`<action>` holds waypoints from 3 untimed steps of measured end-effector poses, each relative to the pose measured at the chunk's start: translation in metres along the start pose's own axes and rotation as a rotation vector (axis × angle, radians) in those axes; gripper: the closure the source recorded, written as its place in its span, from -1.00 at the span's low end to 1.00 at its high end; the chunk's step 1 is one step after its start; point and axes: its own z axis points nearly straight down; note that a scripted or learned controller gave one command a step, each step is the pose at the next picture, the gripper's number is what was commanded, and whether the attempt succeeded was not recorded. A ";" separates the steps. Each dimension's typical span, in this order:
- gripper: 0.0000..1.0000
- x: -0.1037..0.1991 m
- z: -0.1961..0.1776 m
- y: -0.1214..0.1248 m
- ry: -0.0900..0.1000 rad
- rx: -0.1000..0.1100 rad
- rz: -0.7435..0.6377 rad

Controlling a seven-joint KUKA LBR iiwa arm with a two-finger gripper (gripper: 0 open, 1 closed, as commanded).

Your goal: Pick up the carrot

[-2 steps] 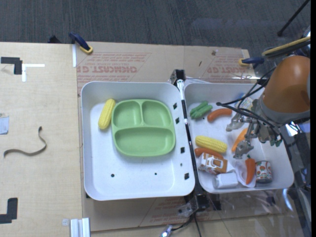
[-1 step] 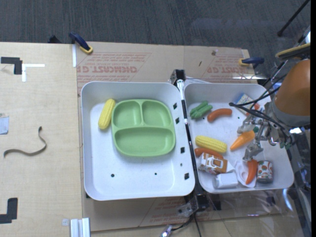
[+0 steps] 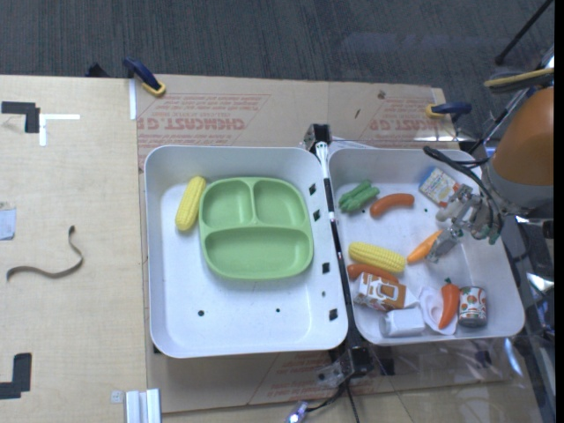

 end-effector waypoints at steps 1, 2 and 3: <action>-1.00 0.006 0.001 0.035 0.002 0.001 0.169; -1.00 0.024 0.001 0.037 0.004 0.001 0.107; -1.00 0.005 0.000 0.013 0.001 0.000 0.140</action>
